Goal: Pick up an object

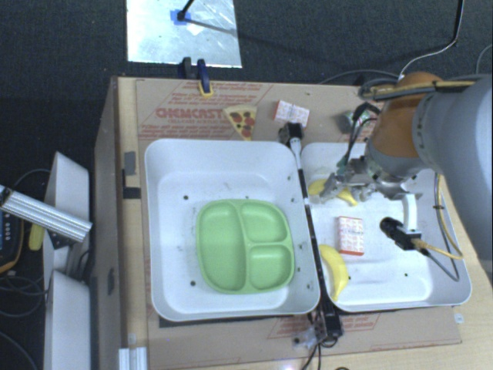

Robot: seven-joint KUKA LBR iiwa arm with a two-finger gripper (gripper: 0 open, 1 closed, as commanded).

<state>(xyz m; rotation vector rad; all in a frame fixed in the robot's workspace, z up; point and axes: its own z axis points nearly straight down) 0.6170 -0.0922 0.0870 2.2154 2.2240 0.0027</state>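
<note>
My gripper (341, 186) is low over the far left part of the right bin (400, 287), with the grey arm and its orange band coming in from the right. A small yellow object (316, 186) lies just left of the gripper, and another yellow piece (349, 198) shows right under it; whether it is touched I cannot tell. A red-and-white box (350, 235) lies in the bin in front of the gripper. A yellow banana (333, 271) rests by the bin's left wall, near the front.
The left bin (173, 206) holds a green divided plate (245, 245). On the cardboard behind the bins lie a pizza-slice toy (242, 120) and a small white-and-red packet (292, 112). A black bar (304, 191) runs between the bins.
</note>
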